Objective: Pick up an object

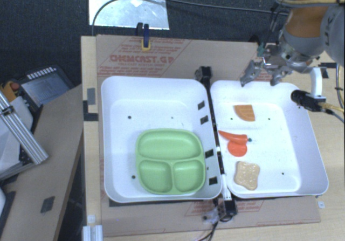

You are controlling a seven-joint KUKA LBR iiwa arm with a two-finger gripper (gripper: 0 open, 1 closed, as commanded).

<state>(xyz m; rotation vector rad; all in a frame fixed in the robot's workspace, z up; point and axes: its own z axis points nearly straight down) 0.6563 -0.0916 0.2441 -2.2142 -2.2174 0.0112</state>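
Note:
The right bin [302, 143] holds three small items. An orange wedge [244, 112] lies near its back. A red-orange carrot-like piece [235, 142] rests by the divider at mid bin. A tan cracker-like piece [247, 174] sits near the front. My gripper [261, 76] hangs open above the back edge of the right bin, its two fingers spread apart with nothing between them. It is behind the orange wedge and well above it.
The left bin [116, 121] carries a green divided plate [170, 160] toward its front. A black clamp [205, 74] sits at the back where the bins meet. A black cylinder [305, 99] juts over the right bin's far rim.

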